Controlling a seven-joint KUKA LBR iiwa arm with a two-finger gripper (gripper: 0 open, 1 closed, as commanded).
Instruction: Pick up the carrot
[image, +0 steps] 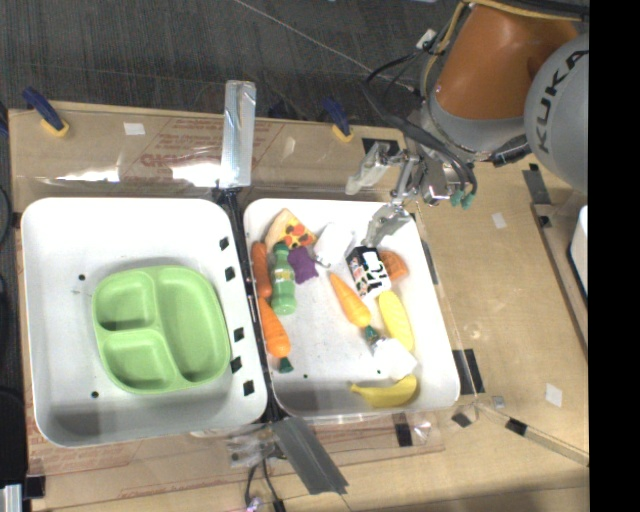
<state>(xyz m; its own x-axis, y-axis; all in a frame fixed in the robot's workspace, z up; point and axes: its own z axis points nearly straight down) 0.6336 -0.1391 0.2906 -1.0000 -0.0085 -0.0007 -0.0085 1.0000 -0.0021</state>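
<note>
Your carrot (351, 299) lies in the right bin (432, 300), about mid-floor, a little right of centre. Long axis runs on a diagonal: one end points up-left toward the purple piece (301, 262), the other down-right toward the yellow corn-like piece (396, 318). Which end is the tip, you cannot tell at this size.

Crowding around it: a black-and-white carton (369, 272) sits just beside its upper right, touching or nearly so. An orange-red lump (396, 265) lies behind that carton. A white item (393, 355) rests near the carrot's lower end, and a banana (387, 391) lies along the near wall.

Left side of the same bin: a green bottle (283, 283) stands apart from the carrot, with a pizza slice (288, 232) above it. Two more orange carrot-like pieces hug the left wall, one upper (260, 268), one lower (275, 336).

Left bin (40, 300) carries a green divided plate (160, 327).

Gripper (388, 222) hangs over the right bin's far right corner, well apart from the carrot. Nothing sits between its fingers; whether it is spread or closed you cannot tell
</note>
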